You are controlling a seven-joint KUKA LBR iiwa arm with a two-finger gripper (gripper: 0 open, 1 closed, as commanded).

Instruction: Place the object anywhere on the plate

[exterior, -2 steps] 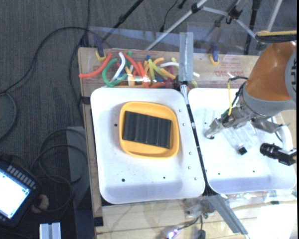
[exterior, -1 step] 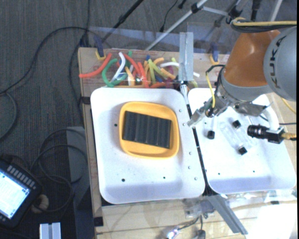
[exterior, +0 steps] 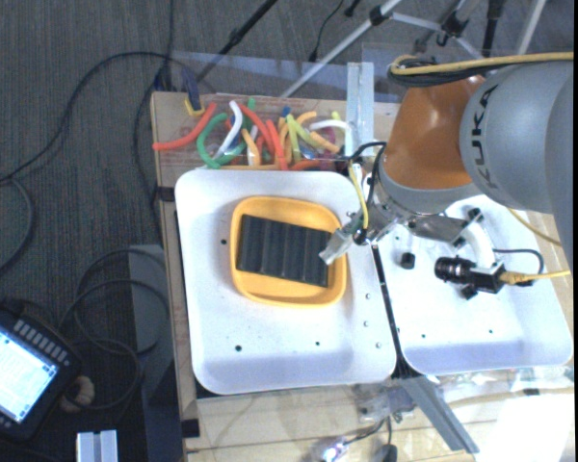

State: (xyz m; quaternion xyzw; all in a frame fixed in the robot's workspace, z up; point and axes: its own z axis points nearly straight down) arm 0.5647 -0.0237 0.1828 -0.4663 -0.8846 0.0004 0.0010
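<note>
A yellow plate [exterior: 249,287] with a square rim lies in the left white bin [exterior: 270,354]. A dark ribbed rectangular object [exterior: 284,250] rests flat on the plate, covering most of its middle. My gripper [exterior: 339,245] hangs over the plate's right rim, just right of the dark object, and one grey finger [exterior: 335,246] points down-left toward the rim. The arm's orange band and grey wrist [exterior: 433,142] loom over the seam between the two bins.
The right white bin [exterior: 482,340] lies under the arm, with a small black cylinder [exterior: 459,270] and its cable over it. A tangle of coloured tubes [exterior: 260,133] lies behind the left bin. A tablet [exterior: 14,369] sits on the floor at the left.
</note>
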